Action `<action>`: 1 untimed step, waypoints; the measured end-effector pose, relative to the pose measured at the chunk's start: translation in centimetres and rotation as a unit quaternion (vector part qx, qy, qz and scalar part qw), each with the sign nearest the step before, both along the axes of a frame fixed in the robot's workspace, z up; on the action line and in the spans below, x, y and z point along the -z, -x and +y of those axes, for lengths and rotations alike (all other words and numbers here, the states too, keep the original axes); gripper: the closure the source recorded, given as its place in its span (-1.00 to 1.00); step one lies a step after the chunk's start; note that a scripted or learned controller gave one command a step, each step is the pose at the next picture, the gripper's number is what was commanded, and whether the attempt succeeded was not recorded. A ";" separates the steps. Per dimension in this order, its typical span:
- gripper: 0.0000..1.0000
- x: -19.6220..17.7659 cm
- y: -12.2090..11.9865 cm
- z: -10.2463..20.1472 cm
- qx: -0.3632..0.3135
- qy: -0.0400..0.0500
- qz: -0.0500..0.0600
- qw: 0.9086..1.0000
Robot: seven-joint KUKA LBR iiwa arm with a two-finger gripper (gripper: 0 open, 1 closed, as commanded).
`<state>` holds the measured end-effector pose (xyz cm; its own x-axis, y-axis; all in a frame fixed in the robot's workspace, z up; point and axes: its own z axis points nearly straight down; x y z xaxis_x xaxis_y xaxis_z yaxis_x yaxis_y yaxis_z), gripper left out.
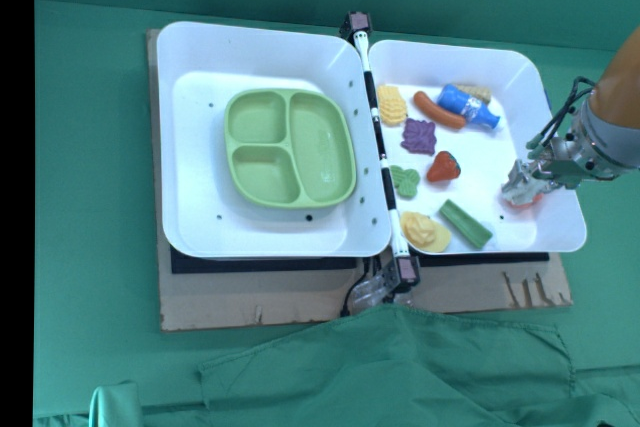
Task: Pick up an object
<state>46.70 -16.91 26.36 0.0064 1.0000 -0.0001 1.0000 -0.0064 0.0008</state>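
hovering end effector (522,187) touches red obj (530,202) in right bin (565,233).

Two white bins sat side by side on the bench: the left bin (190,65) held a green three-compartment plate (290,147), and the right bin (520,75) held scattered toy foods. Among them were a yellow corn cob (391,104), a sausage (438,110), a blue bottle (467,105), a purple leaf (419,136), a strawberry (444,166), a green clover-like piece (404,180), a yellow lumpy piece (427,232) and a green block (466,223). The gripper (521,186) hung low by the right bin's right wall, over a small red-orange object (528,202).
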 end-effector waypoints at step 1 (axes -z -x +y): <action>-1.00 0.1 -0.3 0.0 -0.001 0.000 -0.001 1.000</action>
<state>46.97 -16.88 26.21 0.0036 1.0000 -0.0008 1.0000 -0.0036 0.0021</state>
